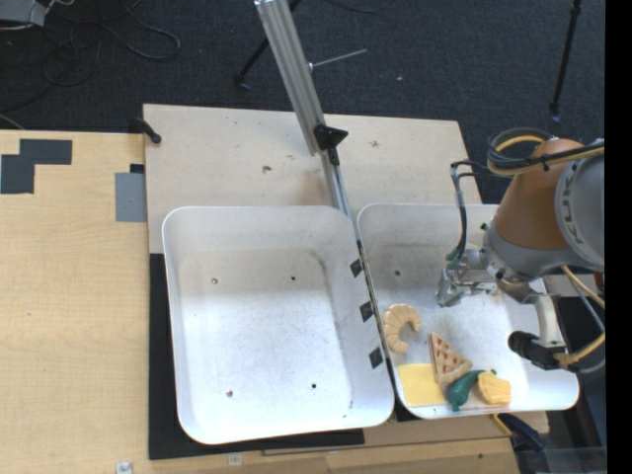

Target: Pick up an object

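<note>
In the right bin (415, 235) lie a tan croissant (401, 326), a waffle-patterned wedge (448, 357), a flat yellow slab (419, 384), a green toy (462, 390) and a small yellow piece (495, 391), all clustered near its front. My gripper (451, 292) hangs over the right bin's middle, just right of and above the croissant. Nothing shows between its fingers. The grey arm with its orange band (538, 200) reaches in from the right.
The left bin (197, 265) sits beside the right one, with a row of black clips (365, 309) along the shared wall. A slanted aluminium rail (296, 77) rises behind the bins. Cables loop by the arm at the right.
</note>
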